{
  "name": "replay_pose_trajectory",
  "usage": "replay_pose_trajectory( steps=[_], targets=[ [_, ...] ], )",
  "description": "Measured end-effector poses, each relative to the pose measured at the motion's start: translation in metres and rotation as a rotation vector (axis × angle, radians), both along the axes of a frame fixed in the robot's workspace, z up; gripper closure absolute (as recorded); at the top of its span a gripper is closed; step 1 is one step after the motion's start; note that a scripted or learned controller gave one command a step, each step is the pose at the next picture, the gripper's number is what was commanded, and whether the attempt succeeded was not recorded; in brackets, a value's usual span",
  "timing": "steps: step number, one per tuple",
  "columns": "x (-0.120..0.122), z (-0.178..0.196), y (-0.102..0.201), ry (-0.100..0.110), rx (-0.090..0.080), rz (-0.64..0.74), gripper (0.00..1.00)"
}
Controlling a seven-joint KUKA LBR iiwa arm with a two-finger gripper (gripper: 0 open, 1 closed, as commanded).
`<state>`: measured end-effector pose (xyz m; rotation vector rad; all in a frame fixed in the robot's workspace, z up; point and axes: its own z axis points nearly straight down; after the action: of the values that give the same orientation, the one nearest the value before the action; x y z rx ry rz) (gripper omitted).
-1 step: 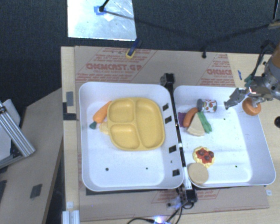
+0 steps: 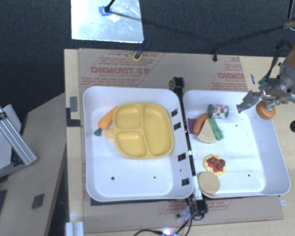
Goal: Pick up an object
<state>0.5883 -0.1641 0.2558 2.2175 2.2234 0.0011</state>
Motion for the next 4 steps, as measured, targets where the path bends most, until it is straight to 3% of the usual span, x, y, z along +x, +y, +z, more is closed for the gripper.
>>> replay_pose_trajectory(
  steps=[1,3,4],
  targets=[
    [0.008,-0.046,-0.004,0.002,0.0,-0.001,0.0],
    [-0.002,-0.153,0.0,0.004,0.001,-0.002,0.0],
    [0.002,-0.166,0.0,-0.005,0.0,-0.002,0.0]
  ],
)
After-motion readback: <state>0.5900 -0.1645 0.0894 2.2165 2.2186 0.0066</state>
